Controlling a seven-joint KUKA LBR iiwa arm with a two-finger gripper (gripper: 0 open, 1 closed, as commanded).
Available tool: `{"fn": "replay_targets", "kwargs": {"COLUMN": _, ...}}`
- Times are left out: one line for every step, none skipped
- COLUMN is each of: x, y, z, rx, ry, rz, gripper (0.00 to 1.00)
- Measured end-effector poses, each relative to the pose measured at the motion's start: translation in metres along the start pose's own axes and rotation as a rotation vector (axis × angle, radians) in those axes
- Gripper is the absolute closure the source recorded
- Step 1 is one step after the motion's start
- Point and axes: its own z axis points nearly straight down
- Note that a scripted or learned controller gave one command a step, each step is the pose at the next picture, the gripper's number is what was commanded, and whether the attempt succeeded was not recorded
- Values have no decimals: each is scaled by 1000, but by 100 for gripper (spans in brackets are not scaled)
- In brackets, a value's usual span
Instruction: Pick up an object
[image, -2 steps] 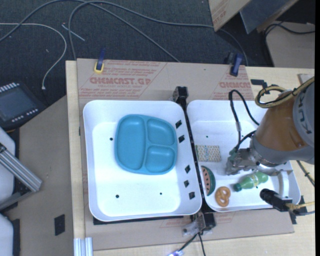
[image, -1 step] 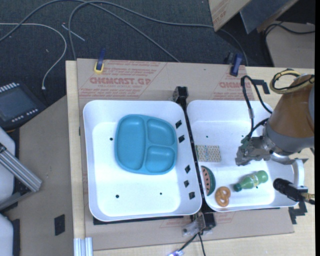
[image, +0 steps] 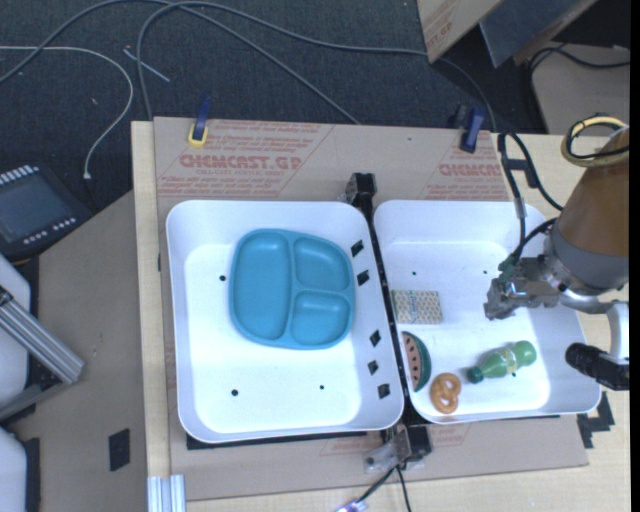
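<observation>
Two white bins sit side by side on the bench; the right bin (image: 470, 225) is the landmark here. Left of it, the left bin (image: 190, 300) holds just a blue divided plate (image: 292, 288) lying flat, likely parked as a drop-off target or distractor. Graspable items cluster in the near-left part of the right bin: a small patterned sponge-like pad (image: 417, 306) close to the divider wall, a watermelon slice toy (image: 415, 360) tipped against that same wall, a pretzel (image: 445, 392) just beside the slice at the near edge, and a green bottle (image: 503, 362) lying on its side, slanted, to the right of the pretzel. Things look loosely scattered, as if dumped for random picking, not arranged. Arm enters from the right bin's right side, grey body with orange section above the wrist, wrist bent down toward the bin floor. The gripper (image: 505, 298) hangs over the right bin's middle-right, above and apart from the bottle, the nearest item and probably the candidate pick. Nothing seen between the fingers; whether the claw is spread or pressed together cannot be told at this angle. Judged stage: approach, no grasp made yet.
</observation>
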Motion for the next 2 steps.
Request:
{"fn": "replay_targets", "kwargs": {"x": 0, "y": 9, "z": -46, "rx": -1, "ry": 0, "rz": 0, "gripper": 100}}
{"fn": "replay_targets", "kwargs": {"x": 53, "y": 24, "z": -55, "rx": 2, "ry": 3, "rz": -5, "gripper": 100}}
